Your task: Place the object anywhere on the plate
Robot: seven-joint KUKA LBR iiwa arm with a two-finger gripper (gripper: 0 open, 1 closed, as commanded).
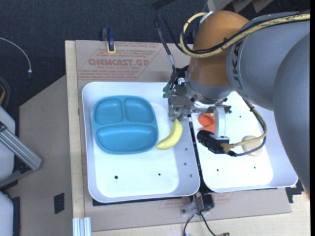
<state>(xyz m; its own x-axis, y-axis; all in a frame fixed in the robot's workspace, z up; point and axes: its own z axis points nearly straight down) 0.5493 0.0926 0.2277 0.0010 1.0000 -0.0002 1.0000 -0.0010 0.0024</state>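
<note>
A blue divided plate [125, 124] lies in the left white bin [138, 181]. A yellow banana [170, 135] hangs just off the plate's right edge, its lower tip close to the rim. My gripper [176, 114] is right above the banana, shut on its upper end. The arm's orange band and grey body cover the bench behind it.
An orange object [206, 121] lies in the right bin [246, 176], partly hidden by the wrist. A black cable and a pale piece [251, 142] trail from the wrist over that bin. The divider between the bins runs just right of the banana.
</note>
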